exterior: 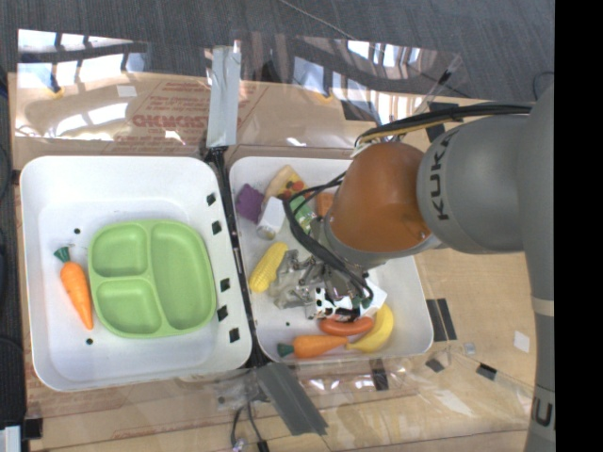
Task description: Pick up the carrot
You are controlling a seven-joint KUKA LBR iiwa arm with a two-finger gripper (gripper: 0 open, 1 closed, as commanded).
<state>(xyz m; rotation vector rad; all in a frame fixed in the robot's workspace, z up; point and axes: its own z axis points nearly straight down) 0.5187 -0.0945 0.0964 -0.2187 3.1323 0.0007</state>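
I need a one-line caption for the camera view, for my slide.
Gripper low in the right bin among toy food; one carrot lies in the left bin beside a green tray.

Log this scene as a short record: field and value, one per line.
left bin: green divided tray, carrot beside the tray's left edge
right bin: second carrot, banana, corn cob, purple item, other toy foods
arm: over the right bin
gripper: low among the right bin's items, near the corn cob
carrot held: no
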